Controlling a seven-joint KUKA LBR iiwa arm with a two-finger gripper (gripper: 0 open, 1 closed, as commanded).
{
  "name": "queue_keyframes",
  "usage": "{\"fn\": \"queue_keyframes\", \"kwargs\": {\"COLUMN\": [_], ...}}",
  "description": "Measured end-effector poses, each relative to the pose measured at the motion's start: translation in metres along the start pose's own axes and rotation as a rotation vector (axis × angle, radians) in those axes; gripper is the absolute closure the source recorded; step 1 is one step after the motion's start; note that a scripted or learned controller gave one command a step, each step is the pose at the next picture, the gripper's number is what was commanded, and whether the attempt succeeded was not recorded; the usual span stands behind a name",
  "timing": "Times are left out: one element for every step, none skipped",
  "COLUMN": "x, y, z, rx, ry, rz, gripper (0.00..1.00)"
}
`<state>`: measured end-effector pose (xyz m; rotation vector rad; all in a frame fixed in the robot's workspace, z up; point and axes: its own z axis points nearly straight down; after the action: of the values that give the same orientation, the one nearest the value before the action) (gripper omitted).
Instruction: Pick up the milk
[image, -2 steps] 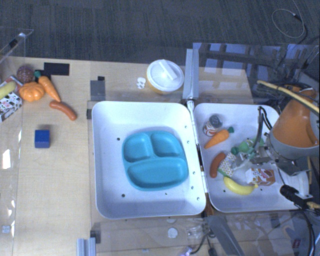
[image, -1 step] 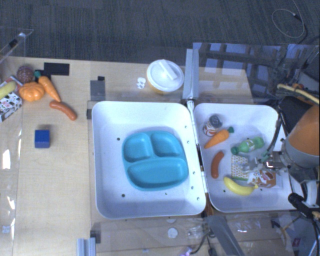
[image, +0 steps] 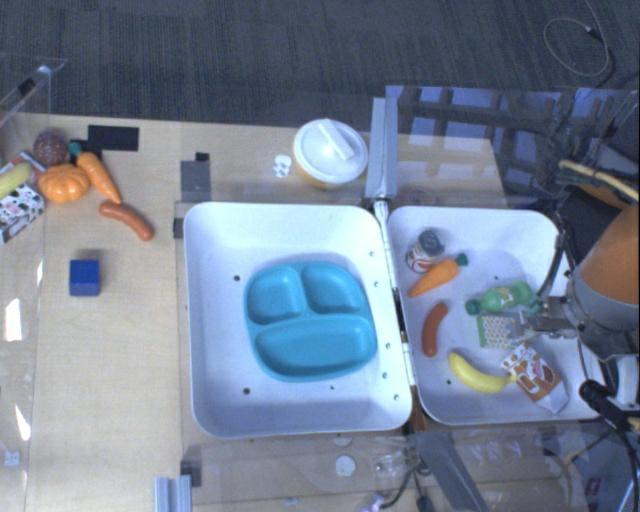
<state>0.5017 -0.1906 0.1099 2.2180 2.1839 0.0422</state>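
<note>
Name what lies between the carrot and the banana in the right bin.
In the camera view, a sausage lies between the carrot and the banana.

Left bin (image: 210, 300): blue compartment tray (image: 311, 318) in middle. Right bin (image: 480, 225): carrot (image: 437, 276) near left wall, small can (image: 425, 247) just above it, sausage (image: 433, 328) below, banana (image: 476, 373) toward front, green bottle (image: 503, 297) near centre. Surface (image: 110, 380): blue cube (image: 85, 277), second sausage (image: 127, 220), second carrot (image: 97, 175), small pumpkin (image: 63, 184) at far left. White lidded bowl (image: 331, 152) behind bins.
</note>
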Motion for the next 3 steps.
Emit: {"fn": "queue_keyframes", "kwargs": {"x": [-0.0108, -0.0074, -0.0131], "y": [-0.0001, -0.0006, 0.0001], "z": [0.0065, 0.0065, 0.0068], "rx": [-0.002, -0.005, -0.003], "ry": [-0.003, -0.01, -0.005], "rz": [-0.078, -0.024, -0.091], "gripper": [1.0, 1.0, 1.0]}}
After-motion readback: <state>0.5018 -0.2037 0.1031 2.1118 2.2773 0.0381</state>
